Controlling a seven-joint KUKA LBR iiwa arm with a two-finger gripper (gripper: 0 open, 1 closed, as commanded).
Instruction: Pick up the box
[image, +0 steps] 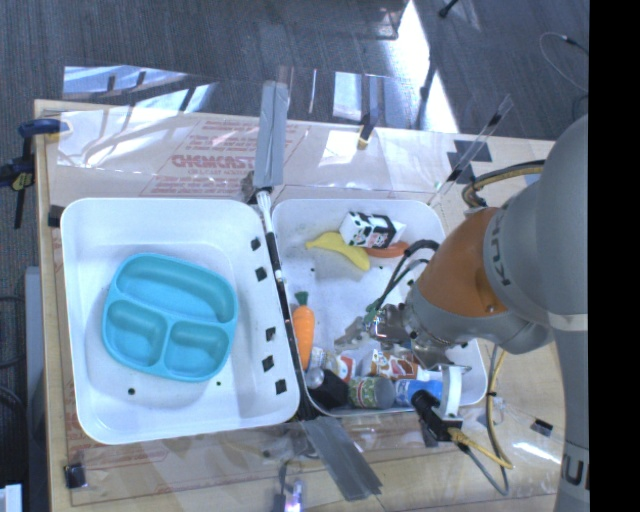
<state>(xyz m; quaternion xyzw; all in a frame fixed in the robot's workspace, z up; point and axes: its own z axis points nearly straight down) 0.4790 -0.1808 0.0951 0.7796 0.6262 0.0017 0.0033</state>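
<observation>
Box (366, 231) well beyond claw (392, 352)

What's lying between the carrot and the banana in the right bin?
Bare white bin floor separates the carrot from the banana in the camera view; nothing lies between them.

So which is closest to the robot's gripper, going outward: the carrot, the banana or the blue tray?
Measured from the gripper in the right bin:
1. Carrot, just to its left, by the divider.
2. Banana, further up the same bin.
3. Blue tray, over in the left bin.
</observation>
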